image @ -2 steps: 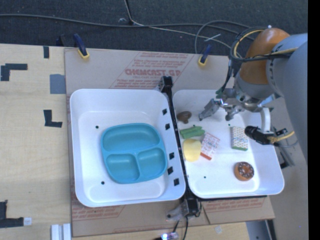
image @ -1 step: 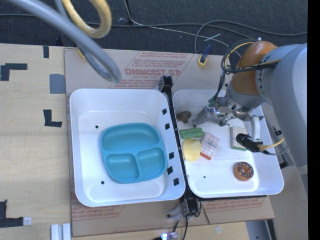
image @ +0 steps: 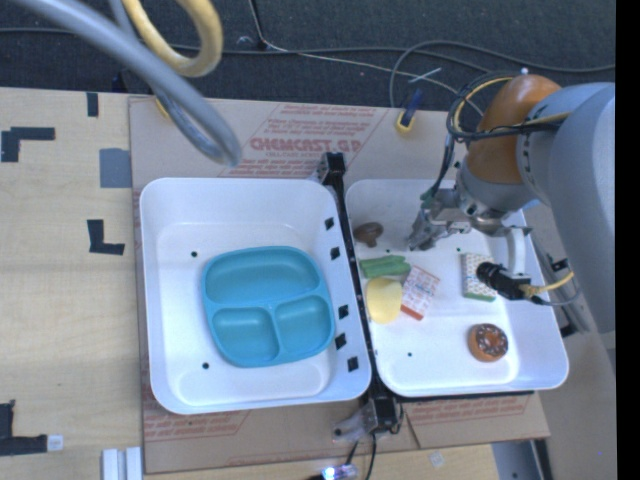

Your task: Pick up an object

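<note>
Gripper [image: 424, 232] hangs low over the right bin [image: 545, 373], up and right of the yellow lump [image: 382, 301]. Nothing is visible in its grasp, and whether it is open or closed cannot be told from this angle. No single target is named, so any item counts.

Closest candidates:
- brown lump [image: 369, 233], straight above the yellow lump
- green piece [image: 384, 265], touching the yellow lump's top edge
- red-and-white packet [image: 420, 293], just right of it

Further right of the yellow lump are the green-and-white packet [image: 476, 276] and, lower right, the doughnut [image: 488, 342]. Blue divided plate [image: 268, 303] sits well left of it, in the left bin [image: 160, 268].

Risks, as I judge them:
- It sits over bare floor between the brown lump and the packets, so a straight drop likely closes on nothing.
- Green piece, yellow lump and red-and-white packet crowd together, so a grab there could shove neighbours or pinch two.
- Packets lie flat and look prone to slipping.
- Brown lump is near the bin wall, so there is a collision risk.
</note>
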Controlling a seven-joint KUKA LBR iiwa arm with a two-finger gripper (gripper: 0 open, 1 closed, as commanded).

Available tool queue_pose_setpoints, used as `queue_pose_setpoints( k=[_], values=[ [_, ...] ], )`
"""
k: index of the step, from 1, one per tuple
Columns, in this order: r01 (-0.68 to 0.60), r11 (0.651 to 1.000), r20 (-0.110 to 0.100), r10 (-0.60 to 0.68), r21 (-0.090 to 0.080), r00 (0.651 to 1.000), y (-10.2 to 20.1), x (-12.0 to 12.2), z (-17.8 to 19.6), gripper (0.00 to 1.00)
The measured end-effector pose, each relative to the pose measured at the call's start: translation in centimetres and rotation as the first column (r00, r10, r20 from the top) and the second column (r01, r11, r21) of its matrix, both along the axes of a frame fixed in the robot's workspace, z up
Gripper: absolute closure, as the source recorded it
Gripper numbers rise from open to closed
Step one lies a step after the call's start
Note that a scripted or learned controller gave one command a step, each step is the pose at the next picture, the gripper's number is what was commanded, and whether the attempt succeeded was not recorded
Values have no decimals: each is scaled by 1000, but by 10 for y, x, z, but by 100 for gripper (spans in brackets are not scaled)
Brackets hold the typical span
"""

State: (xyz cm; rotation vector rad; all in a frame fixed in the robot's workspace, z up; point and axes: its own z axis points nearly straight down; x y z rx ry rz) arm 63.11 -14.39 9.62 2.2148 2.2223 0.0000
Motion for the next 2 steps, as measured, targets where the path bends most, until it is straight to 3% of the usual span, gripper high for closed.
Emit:
queue_pose_setpoints(
  k=[2],
  values=[
    [1, 1000, -2, -1, 3, 1000, 7, -7, 106, 100]
  ],
)
